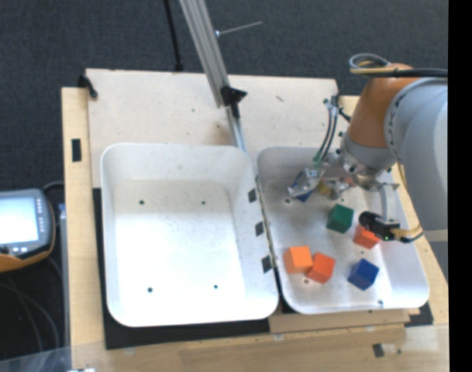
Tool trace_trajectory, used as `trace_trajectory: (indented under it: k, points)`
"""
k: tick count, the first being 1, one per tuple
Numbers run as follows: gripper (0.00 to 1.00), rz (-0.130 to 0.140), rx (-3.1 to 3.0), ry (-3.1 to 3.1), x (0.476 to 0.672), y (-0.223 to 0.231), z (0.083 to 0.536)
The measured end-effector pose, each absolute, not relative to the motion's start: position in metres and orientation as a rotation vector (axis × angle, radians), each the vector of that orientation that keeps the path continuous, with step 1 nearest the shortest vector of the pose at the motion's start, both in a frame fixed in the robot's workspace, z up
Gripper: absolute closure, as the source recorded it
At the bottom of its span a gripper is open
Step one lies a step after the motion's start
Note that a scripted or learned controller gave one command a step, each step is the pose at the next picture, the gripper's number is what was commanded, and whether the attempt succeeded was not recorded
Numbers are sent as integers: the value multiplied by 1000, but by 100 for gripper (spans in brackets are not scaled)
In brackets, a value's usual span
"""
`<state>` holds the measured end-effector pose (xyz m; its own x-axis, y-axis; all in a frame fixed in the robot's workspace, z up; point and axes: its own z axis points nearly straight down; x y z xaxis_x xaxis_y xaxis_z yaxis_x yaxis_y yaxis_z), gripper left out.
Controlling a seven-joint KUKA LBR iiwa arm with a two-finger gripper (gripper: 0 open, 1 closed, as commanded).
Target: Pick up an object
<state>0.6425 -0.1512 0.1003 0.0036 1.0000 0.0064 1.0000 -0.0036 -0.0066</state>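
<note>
The candidates for picking all lie in the right bin (pixel 294 297): a green cube (pixel 340 218) near its middle, two orange cubes touching each other, one (pixel 299 258) at about 7 o'clock from the green one and the other (pixel 322 268) just beside it, a blue cube (pixel 363 273) at 5 o'clock, and a red-orange piece (pixel 366 238) at 4 o'clock, partly under a black fitting on the arm. The gripper (pixel 311 181) hangs over the bin's upper part, at about 11 o'clock from the green cube and apart from it; how far it is opened cannot be told, and no cube is seen in it. Its place above bare bin floor suggests a descent is not yet aligned with any cube. The left bin (pixel 119 161) lies alongside on the table (pixel 154 103).
</note>
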Motion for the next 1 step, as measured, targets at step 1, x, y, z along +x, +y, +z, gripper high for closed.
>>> trace_trajectory:
  k: [1]
  points:
    - [0,1,-2225,-2222,619,-147,98]
